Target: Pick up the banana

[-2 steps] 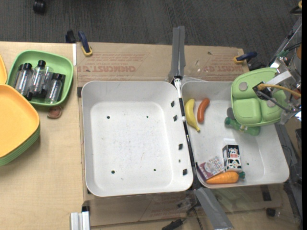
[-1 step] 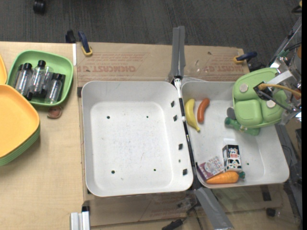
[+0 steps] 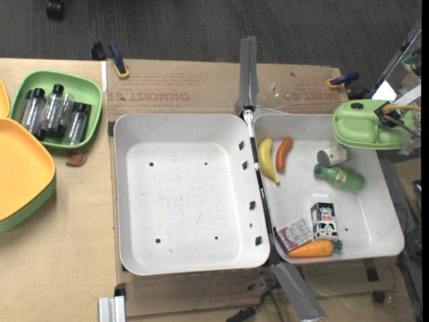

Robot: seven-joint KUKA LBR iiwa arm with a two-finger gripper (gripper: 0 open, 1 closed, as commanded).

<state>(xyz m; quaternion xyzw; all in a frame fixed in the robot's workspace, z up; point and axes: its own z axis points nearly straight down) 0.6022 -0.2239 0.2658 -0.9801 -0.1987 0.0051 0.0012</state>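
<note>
Lying along the left wall of the right bin (image 3: 389, 243), the banana (image 3: 267, 159) is a smooth yellow crescent, just beside a glossy red-orange chili pepper (image 3: 283, 153). Nearby sit a small pale cup (image 3: 332, 155) on its side, a green plastic bottle (image 3: 339, 176), a little cow-print carton (image 3: 324, 221), a printed packet (image 3: 295, 234) and a tapered orange carrot (image 3: 311, 249). The left bin (image 3: 181, 193) is shallow, white and faintly speckled.

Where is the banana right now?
The banana lies in the right bin, near its upper left corner by the divider, just left of a red-orange chili.
</note>
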